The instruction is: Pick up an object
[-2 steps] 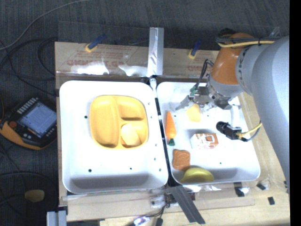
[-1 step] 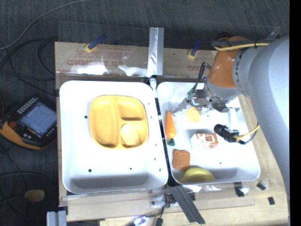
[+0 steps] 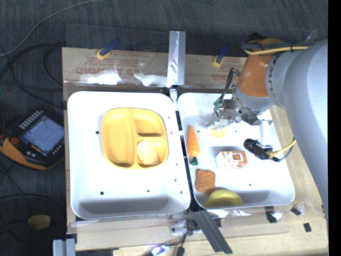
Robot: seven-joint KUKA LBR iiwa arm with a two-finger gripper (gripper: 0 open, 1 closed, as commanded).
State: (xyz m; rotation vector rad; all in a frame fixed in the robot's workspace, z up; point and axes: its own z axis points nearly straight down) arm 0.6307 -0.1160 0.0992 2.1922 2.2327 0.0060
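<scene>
Here we see the grey arm with its orange band reaching in from the right, its claw (image 3: 224, 117) hanging low over the back part of the right-hand shallow white bin (image 3: 277, 193). Whether the claw is spread or closed we cannot tell, since the wrist hardware hides its tips, and we see nothing held in it.

The nearest candidate is a small pale yellow soft-looking piece (image 3: 218, 133), lying on the bin floor just beside the claw, on the side toward the near edge of the surface. It is compact, with no clear long axis, so we judge that approach angle matters little; the move would be mostly a short drop and a slight shift toward us.

Farther toward the near rim lie a white and orange small carton (image 3: 232, 159), a brown bread-like toy piece (image 3: 205, 180) and a yellow-green rounded fruit-shaped toy (image 3: 224, 198). An orange toy carrot (image 3: 193, 143) lies along the divider wall, its long axis running from back to front. It sits close against that wall, which we think would make a grasp across it awkward.

The left-hand white bin (image 3: 85, 196) carries a yellow sectioned plastic tray (image 3: 133, 136), well apart from the claw.
</scene>
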